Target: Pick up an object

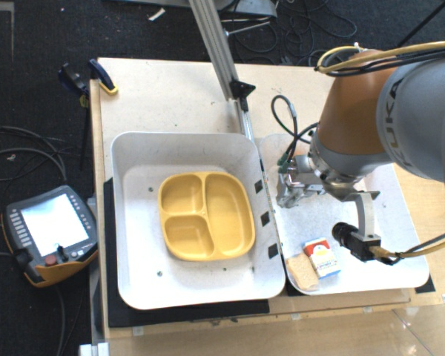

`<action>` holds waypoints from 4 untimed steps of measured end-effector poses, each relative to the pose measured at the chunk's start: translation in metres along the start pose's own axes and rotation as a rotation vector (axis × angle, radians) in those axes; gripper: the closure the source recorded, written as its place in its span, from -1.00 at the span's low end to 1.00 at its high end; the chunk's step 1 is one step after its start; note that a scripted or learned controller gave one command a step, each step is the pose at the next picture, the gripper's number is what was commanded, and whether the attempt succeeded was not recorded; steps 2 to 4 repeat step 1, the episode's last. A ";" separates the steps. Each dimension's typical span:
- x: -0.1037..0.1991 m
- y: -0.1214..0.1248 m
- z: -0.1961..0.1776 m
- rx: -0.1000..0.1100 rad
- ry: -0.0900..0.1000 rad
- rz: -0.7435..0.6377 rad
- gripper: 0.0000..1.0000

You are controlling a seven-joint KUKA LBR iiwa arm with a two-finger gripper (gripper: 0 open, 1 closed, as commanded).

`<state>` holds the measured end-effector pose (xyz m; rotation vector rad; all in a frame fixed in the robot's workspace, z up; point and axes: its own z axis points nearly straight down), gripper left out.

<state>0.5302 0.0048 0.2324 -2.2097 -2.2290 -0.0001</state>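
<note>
Small box, white with red and blue print, is seen in the near left corner of the right bin, touching or just beside a tan block that lies against the bin's near rim. A yellow divided plate is seen lying flat in the middle of the left bin.

The gripper is held over the left side of the right bin, close to the wall shared by the two bins and apart from the box and block. Nothing is seen gripped; whether the gripper is set wide or narrow cannot be told under the wrist. The step is judged to be the approach, with no grasp made yet.

For the next move, a shift toward the near edge and a descent over the box or block is judged to be called for.

Room is tight there: both things are crowded into the corner, so the near rim and the shared wall could be struck, and one thing could be nudged by a grasp at the other. The far and right parts of the right bin floor are left open for moving. The arm is spread over much of that bin, with the desk bare beyond.
</note>
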 end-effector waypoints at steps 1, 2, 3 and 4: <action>0.056 -0.016 -0.001 0.000 0.000 0.000 1.00; 0.056 -0.016 -0.001 0.000 0.000 0.000 1.00; 0.056 -0.016 -0.001 0.000 0.000 0.000 1.00; 0.056 -0.016 -0.001 0.000 0.000 0.000 1.00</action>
